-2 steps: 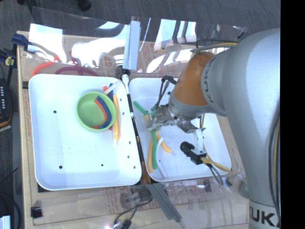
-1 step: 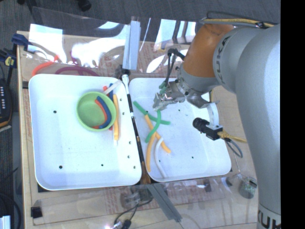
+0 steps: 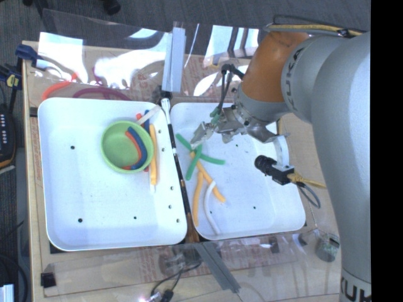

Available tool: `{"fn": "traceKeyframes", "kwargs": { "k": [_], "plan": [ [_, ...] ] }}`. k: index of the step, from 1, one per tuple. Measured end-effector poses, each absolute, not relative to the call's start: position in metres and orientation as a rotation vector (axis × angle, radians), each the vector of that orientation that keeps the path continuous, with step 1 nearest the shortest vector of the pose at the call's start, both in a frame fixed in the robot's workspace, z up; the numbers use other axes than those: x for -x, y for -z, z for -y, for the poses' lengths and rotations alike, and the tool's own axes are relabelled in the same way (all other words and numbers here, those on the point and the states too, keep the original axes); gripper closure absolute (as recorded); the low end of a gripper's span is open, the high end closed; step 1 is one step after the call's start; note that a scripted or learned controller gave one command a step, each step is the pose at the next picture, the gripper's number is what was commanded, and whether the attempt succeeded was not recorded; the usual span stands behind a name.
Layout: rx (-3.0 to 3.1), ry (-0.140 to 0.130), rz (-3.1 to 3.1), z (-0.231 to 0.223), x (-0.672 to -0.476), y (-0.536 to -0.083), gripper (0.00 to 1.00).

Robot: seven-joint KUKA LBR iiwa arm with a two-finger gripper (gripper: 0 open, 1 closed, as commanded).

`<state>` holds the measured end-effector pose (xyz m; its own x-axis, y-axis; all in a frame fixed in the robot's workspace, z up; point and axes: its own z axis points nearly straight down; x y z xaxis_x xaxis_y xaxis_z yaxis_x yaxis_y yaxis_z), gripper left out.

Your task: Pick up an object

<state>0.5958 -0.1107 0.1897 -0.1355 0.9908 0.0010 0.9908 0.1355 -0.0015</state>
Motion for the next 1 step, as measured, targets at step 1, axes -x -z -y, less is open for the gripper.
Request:
{"fn": "traceKeyframes", "kwargs": {
  "k": [1],
  "plan": [
    [2.115,-0.002,2.321,0.1185,-0.5731,-0.1008,0.0]
  ]
}}
